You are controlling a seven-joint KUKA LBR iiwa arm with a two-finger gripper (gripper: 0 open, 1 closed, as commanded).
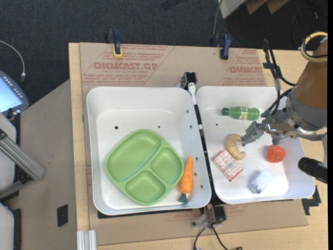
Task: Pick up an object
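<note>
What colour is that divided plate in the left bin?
Light green. The divided plate shows best in the camera view, lying in the left bin beside an orange carrot.

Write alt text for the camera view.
A grey arm's claw hovers over the right bin above a croissant, near a green bottle, red tomato and patterned packet. The left bin holds a green divided plate and carrot.

Camera, one, fixed: set above my bench [156,61], looking down at a slant from a moderate distance. Left bin [99,139] fills centre-left of the frame, right bin [281,189] centre-right. My arm [312,92] enters at the right edge. Dark floor [78,9] crosses the top.
</note>
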